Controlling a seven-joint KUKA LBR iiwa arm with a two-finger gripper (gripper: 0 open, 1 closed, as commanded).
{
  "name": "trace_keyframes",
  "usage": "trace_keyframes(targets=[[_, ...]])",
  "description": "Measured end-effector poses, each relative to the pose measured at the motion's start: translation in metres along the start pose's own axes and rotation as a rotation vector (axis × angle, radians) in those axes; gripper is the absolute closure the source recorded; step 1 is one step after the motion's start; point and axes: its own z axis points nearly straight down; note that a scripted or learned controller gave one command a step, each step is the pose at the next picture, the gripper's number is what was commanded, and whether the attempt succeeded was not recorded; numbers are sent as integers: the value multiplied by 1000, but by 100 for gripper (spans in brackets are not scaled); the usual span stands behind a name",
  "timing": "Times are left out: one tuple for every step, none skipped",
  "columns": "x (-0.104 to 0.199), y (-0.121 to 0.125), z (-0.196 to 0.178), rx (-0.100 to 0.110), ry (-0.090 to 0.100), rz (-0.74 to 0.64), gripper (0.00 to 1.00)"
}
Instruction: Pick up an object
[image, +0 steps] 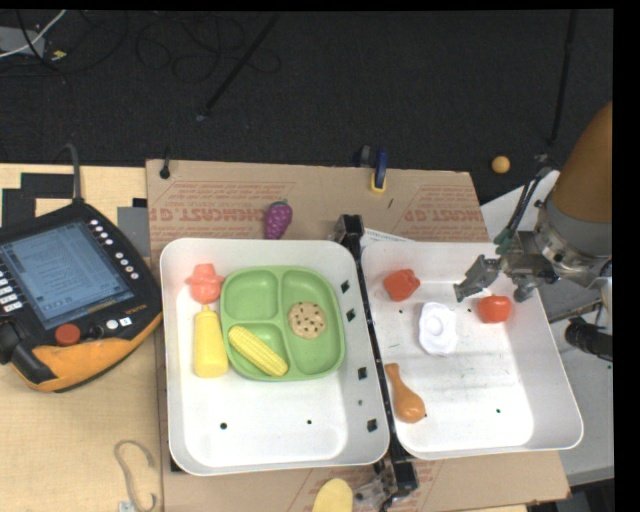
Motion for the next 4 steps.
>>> trace_keyframes(targets=[[4,9,50,5,1,-2,0],[10,15,99,6,2,-1,0],[6,10,146,6,1,-1,0],[8,10,170,4,1,-1,0]])
